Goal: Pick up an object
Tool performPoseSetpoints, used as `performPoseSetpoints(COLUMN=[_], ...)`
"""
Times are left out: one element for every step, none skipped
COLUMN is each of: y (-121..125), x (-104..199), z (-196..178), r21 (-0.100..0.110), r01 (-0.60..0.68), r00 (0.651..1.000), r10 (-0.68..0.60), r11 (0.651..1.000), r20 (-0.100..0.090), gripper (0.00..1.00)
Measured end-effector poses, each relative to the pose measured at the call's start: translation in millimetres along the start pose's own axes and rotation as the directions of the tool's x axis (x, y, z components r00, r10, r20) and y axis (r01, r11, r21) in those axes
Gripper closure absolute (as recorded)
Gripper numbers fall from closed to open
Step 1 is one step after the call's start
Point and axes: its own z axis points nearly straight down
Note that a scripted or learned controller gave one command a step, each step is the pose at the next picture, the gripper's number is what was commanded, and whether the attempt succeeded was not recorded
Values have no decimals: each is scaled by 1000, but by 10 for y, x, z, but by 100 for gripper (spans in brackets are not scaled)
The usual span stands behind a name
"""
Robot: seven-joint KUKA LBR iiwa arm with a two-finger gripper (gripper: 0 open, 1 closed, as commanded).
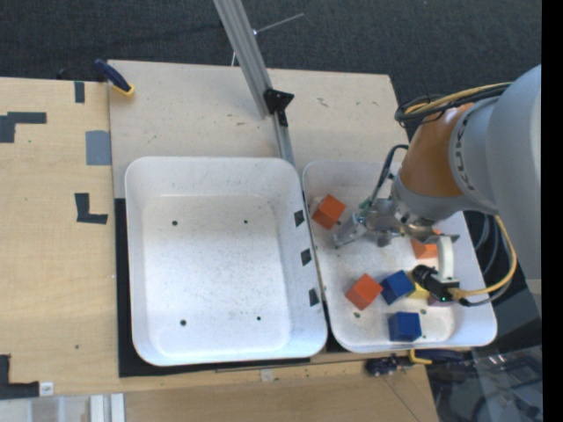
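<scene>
A dark carpet is seen along the top of the frame, and below it a pale wooden tabletop marked with grey tape. Two white bins are set side by side on a black mat: the left bin at centre and the right bin at lower right. A metal rail is seen slanting down from the top centre to the gap between the bins.

The arm (grey, with an orange band) is extended from the right edge over the right bin. The end effector is lowered near the middle of that bin, just right of an orange cube at the bin's upper left; whether the two touch cannot be told. Its fingers are blurred, so whether they are spread or pressed together cannot be told, and nothing is seen pinched between them.

A second orange cube is found lower in the bin, with a blue cube just beside it and another blue cube near the bottom rim. A further orange piece is partly hidden below the wrist.
</scene>
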Motion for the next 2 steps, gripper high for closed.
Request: performPoseSetpoints(y=[2,37], x=[9,-5], z=[-106,-531], r21=[-1,-7], r01=[1,0], r00=[1000,1000], r10=[-1,0], r11=[1000,1000], r20=[-1,0], gripper=[100,100])
